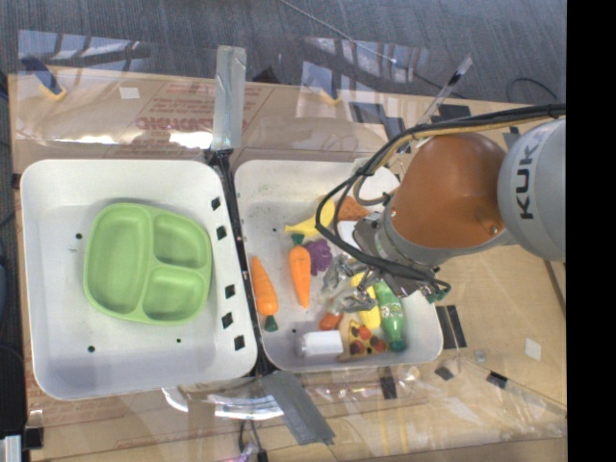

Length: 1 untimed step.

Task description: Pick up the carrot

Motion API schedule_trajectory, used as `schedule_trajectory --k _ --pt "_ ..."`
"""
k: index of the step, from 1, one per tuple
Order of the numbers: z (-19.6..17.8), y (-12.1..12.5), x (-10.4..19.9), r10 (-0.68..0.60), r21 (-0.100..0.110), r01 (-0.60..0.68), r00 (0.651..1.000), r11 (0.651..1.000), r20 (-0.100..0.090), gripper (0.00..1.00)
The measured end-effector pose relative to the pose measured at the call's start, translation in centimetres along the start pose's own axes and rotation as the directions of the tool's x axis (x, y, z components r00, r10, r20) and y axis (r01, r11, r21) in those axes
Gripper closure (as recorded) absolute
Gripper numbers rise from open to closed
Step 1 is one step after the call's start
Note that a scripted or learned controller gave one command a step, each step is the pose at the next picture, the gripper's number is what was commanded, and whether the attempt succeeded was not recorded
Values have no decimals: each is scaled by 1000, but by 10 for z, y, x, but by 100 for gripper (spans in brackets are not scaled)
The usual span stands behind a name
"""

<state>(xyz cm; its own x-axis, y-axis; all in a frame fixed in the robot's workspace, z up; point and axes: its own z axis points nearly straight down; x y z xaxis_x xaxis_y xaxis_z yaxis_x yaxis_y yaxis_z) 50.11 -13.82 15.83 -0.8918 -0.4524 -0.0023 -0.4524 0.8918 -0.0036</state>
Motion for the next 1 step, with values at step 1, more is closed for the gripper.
schedule_trajectory --k 1 --pt "43 43 -3 224 -5 -224 975 975 -6 100"
